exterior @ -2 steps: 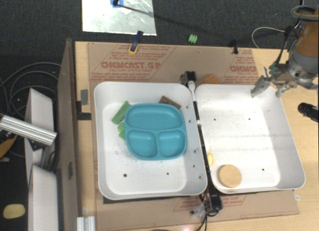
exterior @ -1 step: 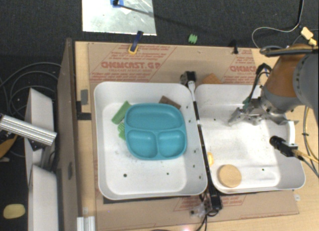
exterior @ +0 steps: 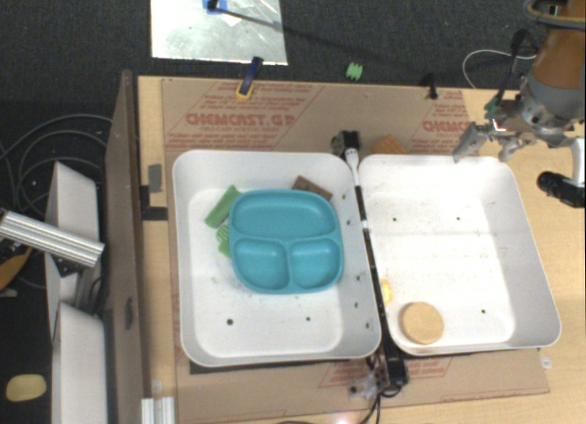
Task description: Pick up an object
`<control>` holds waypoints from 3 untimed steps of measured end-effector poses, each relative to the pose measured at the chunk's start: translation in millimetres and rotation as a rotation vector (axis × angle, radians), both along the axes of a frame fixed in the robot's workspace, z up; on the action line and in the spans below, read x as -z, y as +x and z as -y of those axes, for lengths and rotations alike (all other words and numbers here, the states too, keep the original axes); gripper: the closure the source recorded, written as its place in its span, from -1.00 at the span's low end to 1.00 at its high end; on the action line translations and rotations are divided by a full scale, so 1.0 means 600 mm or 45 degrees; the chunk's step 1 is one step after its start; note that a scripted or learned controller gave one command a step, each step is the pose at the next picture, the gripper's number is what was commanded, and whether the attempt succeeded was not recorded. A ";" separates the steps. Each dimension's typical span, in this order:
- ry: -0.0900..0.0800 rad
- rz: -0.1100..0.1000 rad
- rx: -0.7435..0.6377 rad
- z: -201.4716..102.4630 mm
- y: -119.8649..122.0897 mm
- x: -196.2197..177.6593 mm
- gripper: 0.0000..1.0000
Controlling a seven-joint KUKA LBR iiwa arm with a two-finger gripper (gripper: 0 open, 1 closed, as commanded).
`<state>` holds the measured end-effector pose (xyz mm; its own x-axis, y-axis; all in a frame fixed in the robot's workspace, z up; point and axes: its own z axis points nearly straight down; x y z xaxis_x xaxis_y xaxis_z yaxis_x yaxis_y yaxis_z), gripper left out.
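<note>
A: Camera view first, from the left. What sits in the left bin [exterior: 197, 230]?

B: One blue divided tray [exterior: 284, 239] with three compartments, lying flat near the middle of the bin. Two green pieces [exterior: 222, 206] poke out from under its left edge, one a lighter strip, one darker beneath it. One brown block [exterior: 313, 187] peeks out at the tray's far right corner, near the bin's back wall.

A: And between the bins?

B: The two white bins meet along a dark seam, with a small white and black fitting [exterior: 349, 146] at its far end. One small yellow bit [exterior: 385, 292] sits right by the seam, on the inner edge of the right bin [exterior: 513, 257].

A: So the right bin holds how many things?

B: Beyond that yellow bit, one: a round tan disc [exterior: 423, 322], lying flat in the near left corner, just beside the front wall. The remaining floor is white with a few dark specks.

A: Where is the arm?

B: At the far right, beyond the back right corner of the right bin. The end effector [exterior: 490, 135] hangs over the cardboard-covered worktop [exterior: 275, 111] at the bin's rim (well apart from the disc). Its fingers are spread apart, with nothing between them.

A: Anything beyond the bins?

B: One blue and yellow clamp [exterior: 249, 79] and one small green clip [exterior: 354, 70] at the back edge.
</note>
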<state>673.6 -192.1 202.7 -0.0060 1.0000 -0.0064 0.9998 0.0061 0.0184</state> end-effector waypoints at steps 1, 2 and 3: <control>0.011 -0.029 0.001 -0.051 -0.038 0.199 -1.00; 0.004 -0.010 0.005 -0.014 -0.004 0.064 -1.00; 0.013 -0.030 -0.003 -0.126 -0.035 0.205 -1.00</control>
